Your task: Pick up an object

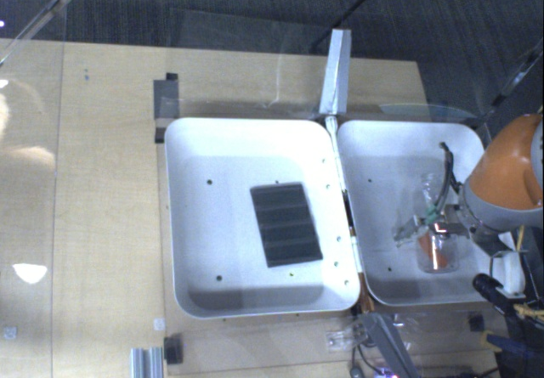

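Item: left bin, holding one dark ribbed rectangular pad lying flat near its middle, skewed slightly.

Item: right bin, where I see the gripper low over the floor, with something clear and reddish beneath it, too blurred for me to name.

Claw state: I cannot tell.

Handling note: I judge a good grasp needs the claw centred on the clear object, a firm closure, then a slow straight lift before leaving the bin.

Dark ribbed rectangular pad, lying flat, tilted, mid left bin
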